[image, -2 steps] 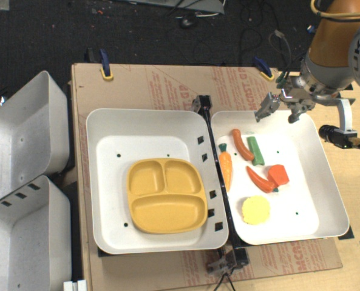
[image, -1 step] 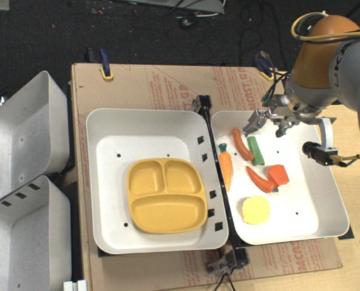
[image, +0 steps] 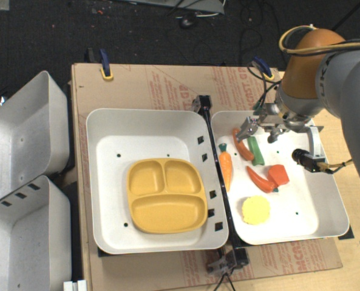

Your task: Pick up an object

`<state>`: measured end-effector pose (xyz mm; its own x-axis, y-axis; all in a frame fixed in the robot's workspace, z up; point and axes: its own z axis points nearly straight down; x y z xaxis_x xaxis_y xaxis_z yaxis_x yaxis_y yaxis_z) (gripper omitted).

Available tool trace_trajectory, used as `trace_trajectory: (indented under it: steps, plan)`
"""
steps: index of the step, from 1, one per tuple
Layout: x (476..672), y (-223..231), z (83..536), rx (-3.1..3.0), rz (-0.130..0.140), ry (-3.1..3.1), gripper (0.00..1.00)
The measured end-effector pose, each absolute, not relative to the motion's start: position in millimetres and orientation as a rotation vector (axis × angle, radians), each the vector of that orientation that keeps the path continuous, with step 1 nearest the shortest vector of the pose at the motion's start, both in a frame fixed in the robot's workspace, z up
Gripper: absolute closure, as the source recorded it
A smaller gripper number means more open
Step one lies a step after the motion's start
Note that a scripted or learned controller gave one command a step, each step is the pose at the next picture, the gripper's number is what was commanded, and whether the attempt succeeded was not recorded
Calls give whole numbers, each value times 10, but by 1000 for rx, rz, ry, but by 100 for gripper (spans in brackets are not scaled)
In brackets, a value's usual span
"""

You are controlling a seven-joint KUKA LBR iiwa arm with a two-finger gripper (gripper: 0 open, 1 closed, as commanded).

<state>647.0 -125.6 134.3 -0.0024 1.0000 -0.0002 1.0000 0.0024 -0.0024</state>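
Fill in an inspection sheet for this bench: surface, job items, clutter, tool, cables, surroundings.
Surface: wooden board bearing two white bins, left bin and right bin, side by side.
Job's things: in the right bin, a carrot, a green vegetable beside a red pepper, another red pepper, a small red-orange piece and a yellow round piece.
Clutter: yellow divided plate in the left bin.
Grippers: tool over the right bin's far end; state cannot be told.
Cables: black cables on the floor.
Surroundings: dark floor, two spare white bins at left.
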Motion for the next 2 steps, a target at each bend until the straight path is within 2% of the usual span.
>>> trace_trajectory:
  steps: [1, 2]
  plan:
    - [6479, -1258, 1475, -2220, -1, -2226, 100]
    - [6577, -1313, 2044, -2223, -5, -2228, 100]
